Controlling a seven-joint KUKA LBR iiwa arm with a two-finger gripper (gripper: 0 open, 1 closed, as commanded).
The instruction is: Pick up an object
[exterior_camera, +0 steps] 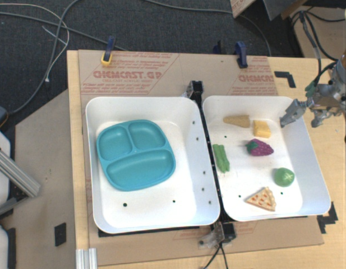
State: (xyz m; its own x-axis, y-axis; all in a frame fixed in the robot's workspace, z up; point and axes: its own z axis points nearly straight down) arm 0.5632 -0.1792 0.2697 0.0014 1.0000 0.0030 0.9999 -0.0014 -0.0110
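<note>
Right shallow white plastic bin (313,172) holds six toy foods, all lying loose: tan bread-like wedge (236,121) top, yellow cheese block (262,129) just beside it, purple grape bunch (259,147) below, green pickle-shaped piece (221,157) near the left wall, round green lime-like fruit (284,176), orange pizza slice (262,199) at the bottom. Two-finger gripper (305,115) sits over the bin's upper right rim, fingers spread apart, nothing between them. Left white bin (100,206) holds a teal three-compartment plastic plate (135,153). Two blue clamps (109,49) on the cardboard-covered bench (161,72).
</note>
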